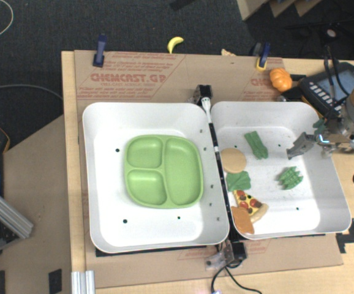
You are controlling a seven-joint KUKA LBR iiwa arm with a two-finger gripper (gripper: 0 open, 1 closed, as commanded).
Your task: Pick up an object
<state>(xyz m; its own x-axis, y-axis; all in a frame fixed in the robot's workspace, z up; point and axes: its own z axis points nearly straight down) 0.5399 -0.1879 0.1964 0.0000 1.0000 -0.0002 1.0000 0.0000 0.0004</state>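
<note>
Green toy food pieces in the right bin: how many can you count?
3: a ridged green strip near the back, a leafy green piece beside the divider, a green bundle further right.

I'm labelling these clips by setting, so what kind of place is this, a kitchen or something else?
Most likely a robotics lab bench, not a kitchen: two white bins clamped onto a cardboard-covered board, toy food such as a pizza slice beside a green divided plate, and a gripper reaching in.

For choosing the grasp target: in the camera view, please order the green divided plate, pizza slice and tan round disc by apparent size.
1. green divided plate
2. pizza slice
3. tan round disc, close to the pizza slice, so this order is unsure.
</note>
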